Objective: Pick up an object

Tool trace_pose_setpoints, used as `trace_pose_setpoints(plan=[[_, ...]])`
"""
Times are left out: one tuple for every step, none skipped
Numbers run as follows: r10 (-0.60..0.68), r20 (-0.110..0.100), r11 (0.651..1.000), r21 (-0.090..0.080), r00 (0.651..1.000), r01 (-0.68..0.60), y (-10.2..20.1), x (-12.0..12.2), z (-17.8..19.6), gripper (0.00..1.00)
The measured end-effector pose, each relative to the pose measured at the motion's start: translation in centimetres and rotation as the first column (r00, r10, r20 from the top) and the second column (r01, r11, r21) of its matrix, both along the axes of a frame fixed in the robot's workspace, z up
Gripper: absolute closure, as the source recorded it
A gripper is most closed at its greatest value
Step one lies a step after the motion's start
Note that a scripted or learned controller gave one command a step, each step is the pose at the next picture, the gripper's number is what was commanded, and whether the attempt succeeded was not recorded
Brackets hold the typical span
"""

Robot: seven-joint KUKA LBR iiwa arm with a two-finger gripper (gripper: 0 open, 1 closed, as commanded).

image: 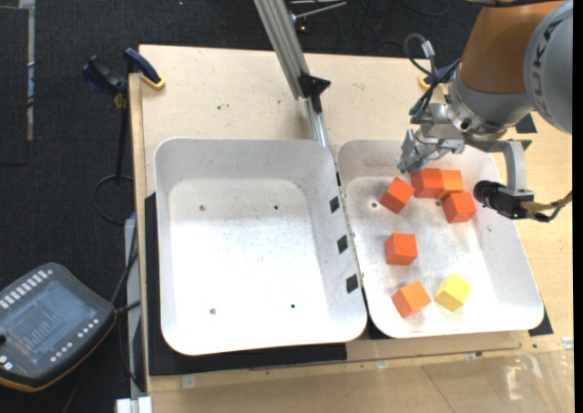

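Camera view, hand: the hand (417, 154) hangs low over the back of the right bin (510, 297), its grey and orange arm (510, 37) coming in from the side; whether it is wide or narrow I cannot tell, and nothing shows held in it.
Camera view, nearest blocks: just below the hand lies a tilted orange cube (396, 194); beside that, close under the wrist, sit an orange block pair (437, 181) touching each other, and a red-orange cube (459, 206) a little further out.
Camera view, farther blocks: a lone red-orange block (401, 248) lies well below the hand in the open middle of the bin; nearer the front rim, an orange block (411, 298) and a yellow block (453, 293) sit just beside each other.
Camera view, left bin: the left bin (182, 160) lies well apart from the hand, across the divider.
Camera view, surroundings: both bins rest on the table (228, 83); a slanted metal rail (278, 19) runs down toward the gap between them.
Step in hand: by my reading, the descent onto a block at the bin's back.
How to do it well: pick the tilted orange cube, since it stands slightly clear of the cluster; square the hand to its turned faces, come straight down, and close only once both sides are bracketed.
Risk: the touching pair may get nudged or wedged; the bin's back wall leaves little room there.
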State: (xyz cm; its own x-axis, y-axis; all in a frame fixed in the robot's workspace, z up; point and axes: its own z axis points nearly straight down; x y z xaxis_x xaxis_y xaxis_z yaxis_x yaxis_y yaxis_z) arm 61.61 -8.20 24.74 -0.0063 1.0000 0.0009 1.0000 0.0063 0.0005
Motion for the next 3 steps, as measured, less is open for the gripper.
trace_pose_setpoints(plan=[[0.001,-0.002,1.0,0.0,1.0,-0.001,5.1,0.6,-1.2,1.0],[0.002,-0.003,1.0,0.0,1.0,-0.002,10.7,0.4,-2.3,1.0],[0.002,0.0,1.0,0.002,1.0,-0.002,16.9,-0.3,-1.7,1.0]])
